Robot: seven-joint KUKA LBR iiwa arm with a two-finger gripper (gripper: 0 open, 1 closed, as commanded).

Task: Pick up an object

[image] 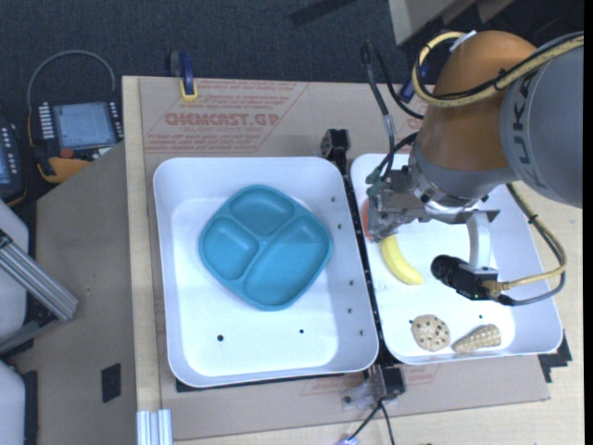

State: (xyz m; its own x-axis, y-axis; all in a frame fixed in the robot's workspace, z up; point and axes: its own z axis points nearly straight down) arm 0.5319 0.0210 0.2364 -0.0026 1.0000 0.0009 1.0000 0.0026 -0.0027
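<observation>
- Bright, even overhead light; shallow white plastic bin [176,276] near blown out, soft shadow along its 6 o'clock rim.
- Focus slightly soft throughout.

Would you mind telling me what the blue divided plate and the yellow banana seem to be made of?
The blue divided plate looks like moulded plastic with a smooth, matte finish: uniform colour, rounded raised dividers, soft edges. The yellow banana is probably a plastic or foam toy, judging by its even, unblemished yellow, though a real fruit cannot be ruled out. Both lie in shallow white bins that look like glossy plastic.
</observation>
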